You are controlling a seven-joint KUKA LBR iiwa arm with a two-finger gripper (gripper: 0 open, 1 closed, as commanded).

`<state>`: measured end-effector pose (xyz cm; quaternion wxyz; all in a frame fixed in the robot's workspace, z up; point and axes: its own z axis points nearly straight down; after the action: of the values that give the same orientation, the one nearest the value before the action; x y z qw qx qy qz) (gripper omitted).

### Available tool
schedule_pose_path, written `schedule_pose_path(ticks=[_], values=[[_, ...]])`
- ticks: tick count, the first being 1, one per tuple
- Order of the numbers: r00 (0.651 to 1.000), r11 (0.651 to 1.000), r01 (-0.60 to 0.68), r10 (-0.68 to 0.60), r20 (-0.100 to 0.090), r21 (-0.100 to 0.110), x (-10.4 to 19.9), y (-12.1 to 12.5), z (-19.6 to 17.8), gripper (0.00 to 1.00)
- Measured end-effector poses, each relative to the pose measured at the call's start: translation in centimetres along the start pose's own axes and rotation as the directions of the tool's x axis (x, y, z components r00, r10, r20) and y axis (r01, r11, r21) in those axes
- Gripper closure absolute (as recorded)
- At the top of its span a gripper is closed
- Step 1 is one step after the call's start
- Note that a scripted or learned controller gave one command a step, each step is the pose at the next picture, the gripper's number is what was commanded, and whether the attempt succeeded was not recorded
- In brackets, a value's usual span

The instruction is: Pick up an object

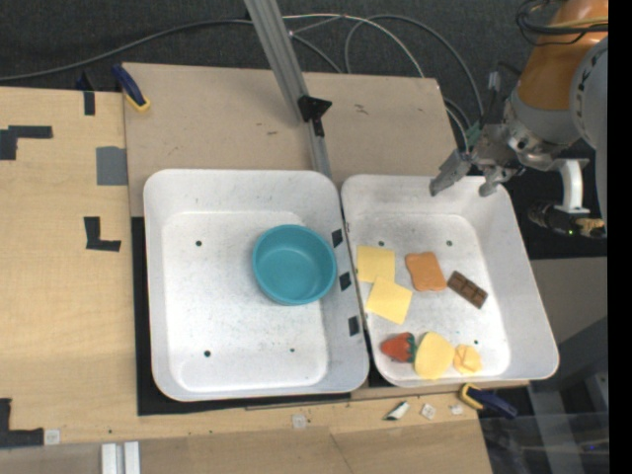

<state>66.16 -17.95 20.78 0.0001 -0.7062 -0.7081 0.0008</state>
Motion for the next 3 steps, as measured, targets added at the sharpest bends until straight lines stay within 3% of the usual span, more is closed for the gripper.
schedule_pose_path(ticks=[1,3], values=[[1.000,1.000,0.000,0.000,0.001,0.001,0.0,0.0,0.0,0.00],[1.000,1.000,0.001,-0.001,-0.001,0.005,0.8,-0.6,11.7,0.00]])
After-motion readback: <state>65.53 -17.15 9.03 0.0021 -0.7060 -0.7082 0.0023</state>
